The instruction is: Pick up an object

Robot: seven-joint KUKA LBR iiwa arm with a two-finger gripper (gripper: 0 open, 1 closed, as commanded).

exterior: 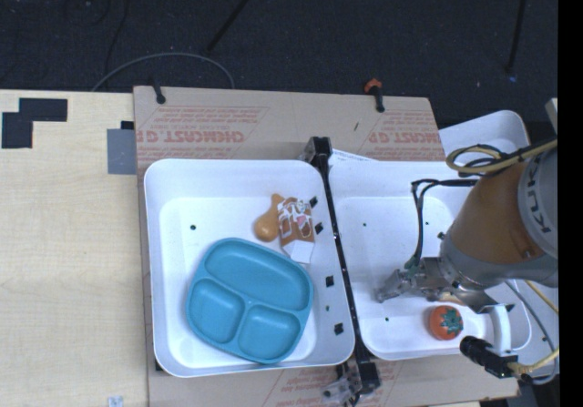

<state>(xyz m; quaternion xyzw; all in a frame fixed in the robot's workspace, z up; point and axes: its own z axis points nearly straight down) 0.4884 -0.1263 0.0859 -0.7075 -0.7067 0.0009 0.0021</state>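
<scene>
Two shallow white plastic bins side by side: left bin (168, 214), right bin (383, 228). Over the right bin, reaching in from the right edge, the grey arm with the orange band (496, 223), bent low above the bin floor.

In the left bin, a large blue plastic plate with three compartments (248, 300), lying flat, well apart from the arm. Just beyond the plate's far rim, a small orange-brown toy figure with white markings (285, 220), close to the divider between the bins.

At the arm's end, the metal two-finger gripper (401, 285), low over the right bin's floor and pointing towards the divider. Nothing visibly held. Near it, towards the bin's near corner, a small round red-orange ball with a green top (444, 321), resting on the floor, apart from the gripper.

Judged as the approach step: down in the bin, no grasp made yet. Next move probably calls for shifting sideways to centre over the red-orange ball, then closing on it squarely, since a round thing may roll away.

Hard to make out: whether the gripper is apart or together, too small and blurred to tell. Wrist partly masked by cables. Right bin's far side covered by the arm.
</scene>
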